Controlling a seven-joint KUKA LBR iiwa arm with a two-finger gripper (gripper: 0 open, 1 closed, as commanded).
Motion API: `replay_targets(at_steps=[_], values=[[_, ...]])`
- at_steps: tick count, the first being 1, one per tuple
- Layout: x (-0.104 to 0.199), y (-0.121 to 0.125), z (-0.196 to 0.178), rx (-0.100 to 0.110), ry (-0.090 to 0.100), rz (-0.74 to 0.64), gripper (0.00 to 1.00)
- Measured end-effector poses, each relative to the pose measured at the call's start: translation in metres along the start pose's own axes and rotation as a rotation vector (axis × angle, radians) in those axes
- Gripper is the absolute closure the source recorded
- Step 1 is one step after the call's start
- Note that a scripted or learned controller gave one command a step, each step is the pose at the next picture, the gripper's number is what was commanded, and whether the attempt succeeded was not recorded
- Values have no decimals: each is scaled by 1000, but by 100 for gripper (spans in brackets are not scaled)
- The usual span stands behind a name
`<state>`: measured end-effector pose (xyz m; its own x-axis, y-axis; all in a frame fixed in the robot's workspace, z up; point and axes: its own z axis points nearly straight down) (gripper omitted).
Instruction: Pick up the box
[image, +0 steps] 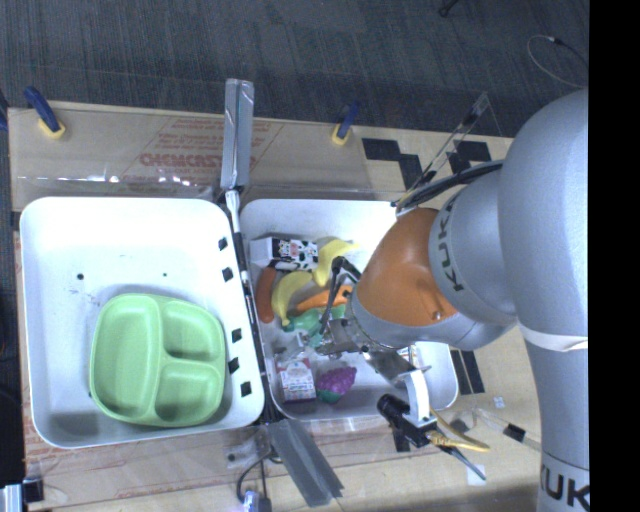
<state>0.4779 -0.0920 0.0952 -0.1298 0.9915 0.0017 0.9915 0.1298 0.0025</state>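
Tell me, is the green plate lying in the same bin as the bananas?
No, the green plate lies in the left bin, while the bananas lie in the right bin.

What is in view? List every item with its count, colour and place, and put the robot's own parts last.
bins: 2, white, side by side on the bench
divided plate: 1, light green, in the left bin
carton: 1, white with black patches, far end of the right bin
bananas: 2, yellow, right bin beside the carton
carrot: 1, orange, right bin, partly under the arm
sausage-shaped item: 1, red-brown, right bin by its left wall
small box: 1, white and red, near end of the right bin
grapes: 1 bunch, purple, beside the small box
clamps: 2, blue, far edge of the bench
arm: 1, grey with orange band, over the right bin
gripper: 1, dark, low among the right bin's items
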Motion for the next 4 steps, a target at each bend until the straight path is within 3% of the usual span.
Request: replay_targets(at_steps=[1,2,3,4], values=[[-60,-5,-2,-7,-3,-50,0],[7,14,-97,4,0,-12,0],[-5,-3,5,4,-1,-51,0],[-29,-6,4,4,-1,-23,0]])
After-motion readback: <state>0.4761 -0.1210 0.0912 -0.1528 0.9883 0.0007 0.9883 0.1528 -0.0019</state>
